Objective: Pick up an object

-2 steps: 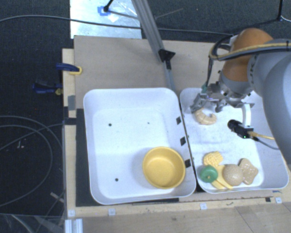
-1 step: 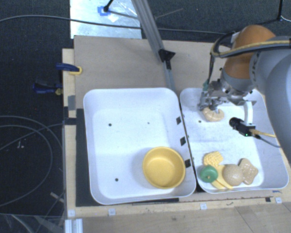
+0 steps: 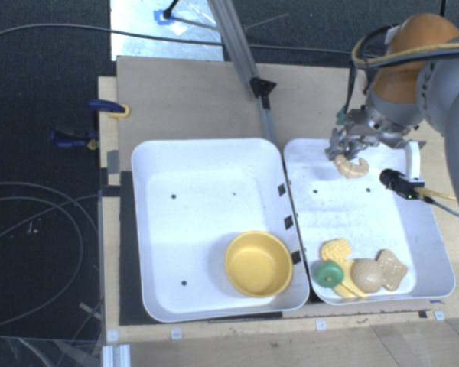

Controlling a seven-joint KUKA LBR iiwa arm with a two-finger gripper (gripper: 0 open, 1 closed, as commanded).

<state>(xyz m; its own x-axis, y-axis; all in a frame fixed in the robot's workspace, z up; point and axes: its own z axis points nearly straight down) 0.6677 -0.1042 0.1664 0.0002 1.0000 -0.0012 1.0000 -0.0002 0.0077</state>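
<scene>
A tan, croissant-shaped toy (image 3: pixel 353 167) sits at the far end of the right bin (image 3: pixel 424 235). My gripper (image 3: pixel 343 152) is directly over it, its tip touching or nearly touching the toy's upper left edge. I cannot make out whether the toy is gripped or simply lies under the tip. At the near end of the same bin lies a cluster: a yellow corn-like piece (image 3: pixel 336 248), a green round piece (image 3: pixel 329 274), a tan bread-like lump (image 3: pixel 366 275) and a tan biscuit shape (image 3: pixel 392 268).
A yellow bowl (image 3: pixel 258 263) stands in the near right corner of the left bin (image 3: pixel 161 205). A slanted grey pole (image 3: pixel 241 44) crosses the bench behind the bins. A black fitting (image 3: pixel 395 180) on the arm hangs over the right bin's far right side.
</scene>
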